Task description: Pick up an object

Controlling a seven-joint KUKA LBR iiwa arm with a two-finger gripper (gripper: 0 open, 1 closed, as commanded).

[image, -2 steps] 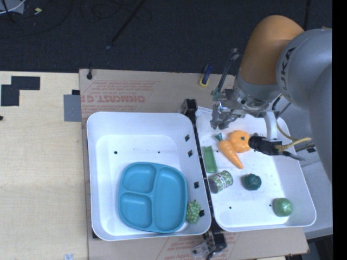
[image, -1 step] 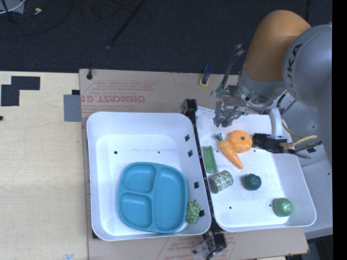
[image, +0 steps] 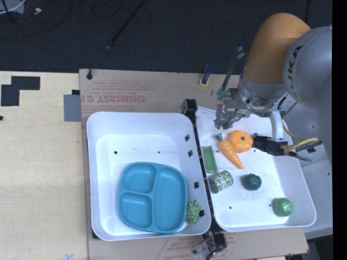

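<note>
My gripper [image: 221, 122] hangs over the far left part of the right bin [image: 303, 199]. Just below and to its right lies an orange carrot-shaped toy [image: 236, 145], apart from the gripper. A flat green stick [image: 210, 158] lies by the bin's left wall. In front of it a small can [image: 220, 181] lies on its side. Further right are a dark green round piece [image: 251, 182] and a light green one [image: 282, 206]. I see nothing held by the gripper.
The left bin [image: 108, 134] holds a blue divided plate [image: 153, 196] and a bunch of green grapes [image: 192, 212] at its front right corner. The grey arm with its orange band [image: 274, 45] looms over the right bin's far right side.
</note>
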